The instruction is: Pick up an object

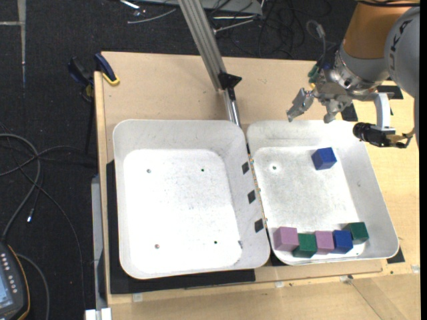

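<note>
The jaws [312,109] stand spread apart with nothing between them, hanging above the far rim of the right bin [373,199], near that bin's far left corner. Behind them the grey arm [380,32] with its orange band rises toward the upper right.

Inside the right bin, a lone blue cube [323,158] lies near the far side, just below and to the right of the jaws and apart from them. Along the bin's near edge five cubes sit in a row, touching or nearly so: a pink cube [286,238], a green cube [307,244], a second pink cube [325,241], a second blue cube [342,239] and a second green cube [358,231] at the right end.

The left bin [177,199] adjoins the right bin's left side. Both rest on the tan surface [167,85], and a metal bar [203,35] slants down to the gap between them.
</note>
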Controlling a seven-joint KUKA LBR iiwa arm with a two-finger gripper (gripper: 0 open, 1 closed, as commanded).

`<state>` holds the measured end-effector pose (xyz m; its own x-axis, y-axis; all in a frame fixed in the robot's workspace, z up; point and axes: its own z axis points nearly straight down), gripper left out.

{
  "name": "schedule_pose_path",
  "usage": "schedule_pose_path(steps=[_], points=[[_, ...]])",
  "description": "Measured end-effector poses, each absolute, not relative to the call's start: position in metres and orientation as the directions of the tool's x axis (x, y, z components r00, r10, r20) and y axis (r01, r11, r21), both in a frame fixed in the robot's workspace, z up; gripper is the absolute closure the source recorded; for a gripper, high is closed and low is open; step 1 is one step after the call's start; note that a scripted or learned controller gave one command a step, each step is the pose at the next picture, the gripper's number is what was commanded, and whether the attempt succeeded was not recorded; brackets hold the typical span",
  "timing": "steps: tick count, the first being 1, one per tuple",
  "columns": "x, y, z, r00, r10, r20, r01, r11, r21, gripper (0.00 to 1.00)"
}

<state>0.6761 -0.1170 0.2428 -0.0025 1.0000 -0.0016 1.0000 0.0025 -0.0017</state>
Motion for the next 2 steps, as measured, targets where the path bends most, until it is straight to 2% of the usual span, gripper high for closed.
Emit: schedule_pose_path(steps=[1, 2], points=[[0.677, -0.117, 0.253, -0.005, 1.000, -0.003, 1.000, 0.005, 0.001, 1.00], [0.656, -0.201, 0.201, 0.008, 1.000, -0.003, 1.000, -0.008, -0.006, 1.00]])
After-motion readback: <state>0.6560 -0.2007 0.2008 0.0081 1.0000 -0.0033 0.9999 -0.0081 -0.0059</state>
